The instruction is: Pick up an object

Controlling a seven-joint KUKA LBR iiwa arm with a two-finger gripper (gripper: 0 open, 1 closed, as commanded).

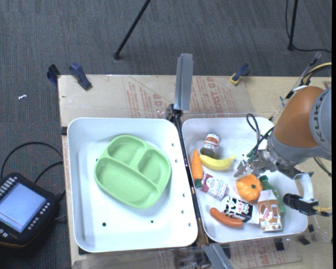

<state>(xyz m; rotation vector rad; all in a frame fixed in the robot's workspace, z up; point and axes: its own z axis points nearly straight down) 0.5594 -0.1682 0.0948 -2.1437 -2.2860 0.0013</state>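
The gripper (251,167) hangs low in the right bin (235,123); I cannot tell if it is holding anything. At its six o'clock, touching or nearly so, sits a little orange pumpkin (249,188). It looks light, hard and smooth, so squeeze its round sides. A banana (217,162) lies at the pumpkin's ten o'clock.

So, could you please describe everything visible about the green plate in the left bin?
The green divided plate is pale green, plastic-looking, with rounded corners and three compartments: a long one at its left and two smaller ones at its right. It lies flat, right side up, turned at a slant, on the floor of the left bin, with nothing in it.
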